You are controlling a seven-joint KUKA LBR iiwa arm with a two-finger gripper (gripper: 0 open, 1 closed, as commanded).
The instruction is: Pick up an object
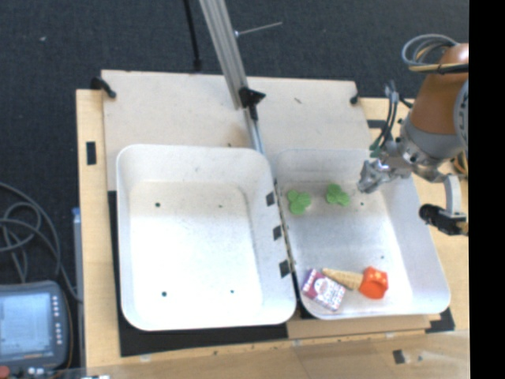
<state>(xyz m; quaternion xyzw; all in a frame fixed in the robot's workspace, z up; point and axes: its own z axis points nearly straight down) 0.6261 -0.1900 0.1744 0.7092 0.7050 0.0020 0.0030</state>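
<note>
Green pieces (338,195) and (299,203) lie mid-frame in the right bin (410,235), the nearer just left of your end effector (371,178), whose state you cannot tell, so center over one piece and descend straight before closing.

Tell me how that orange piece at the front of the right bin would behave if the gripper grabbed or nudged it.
The orange piece looks small and chunky, so probably light and rigid. Its rounded outline suggests it may roll or skid on the smooth bin floor. It touches the tan cone, so a nudge would likely shift both.
</note>
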